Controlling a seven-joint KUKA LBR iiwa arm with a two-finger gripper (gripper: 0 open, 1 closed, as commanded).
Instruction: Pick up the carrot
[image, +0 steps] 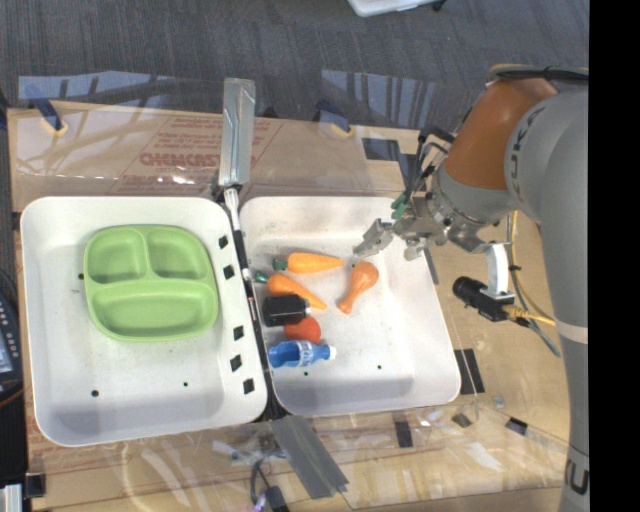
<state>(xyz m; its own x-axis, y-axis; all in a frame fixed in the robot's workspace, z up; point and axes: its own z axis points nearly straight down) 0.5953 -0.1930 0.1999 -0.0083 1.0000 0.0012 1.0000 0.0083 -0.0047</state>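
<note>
One carrot (311, 264) lies left of end effector (374, 240), apart

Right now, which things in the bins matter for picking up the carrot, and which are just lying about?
For the job:
- carrot, lying in the right bin
- claw, hovering just right of the carrot

Lying about:
- drumstick, beside the carrot
- blue bottle
- black block
- green divided plate in the left bin

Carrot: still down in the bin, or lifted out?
In the bin. The carrot lies flat on the right bin's floor, with the gripper apart from it, beside its tip.
</note>
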